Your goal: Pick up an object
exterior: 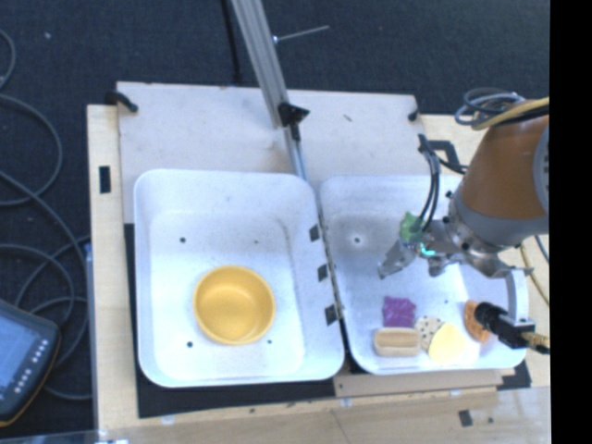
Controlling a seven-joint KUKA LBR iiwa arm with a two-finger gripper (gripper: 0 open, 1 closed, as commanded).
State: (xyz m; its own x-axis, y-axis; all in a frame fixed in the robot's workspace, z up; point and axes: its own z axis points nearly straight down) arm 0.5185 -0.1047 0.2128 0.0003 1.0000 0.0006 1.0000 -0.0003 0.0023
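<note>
The purple object [399, 310] looks the likeliest target, lying on the floor of the right bin [356, 202] towards its near side, a little nearer and to the right of the gripper [393, 262]. The gripper hangs over the middle of that bin, above bare white floor, with nothing visible between its tips; whether it is released or clenched I cannot tell at this angle.

Just beyond the purple piece, against the near wall, sit a tan block [396, 342], a speckled pale piece [428, 329] and a yellow piece [448, 344], the last two touching. An orange item [475, 320] lies further right, partly hidden by the arm.

The crowding is the main risk. A descent that is slightly off could land a finger on the tan block or the speckled piece, shoving the cluster against the wall or pinching two things together. The purple object seems flat and low, so the tips may close above it or slide over it and come up bare.

The yellow bowl [234, 303] in the left bin [157, 202] stands well apart and is no hazard.
</note>
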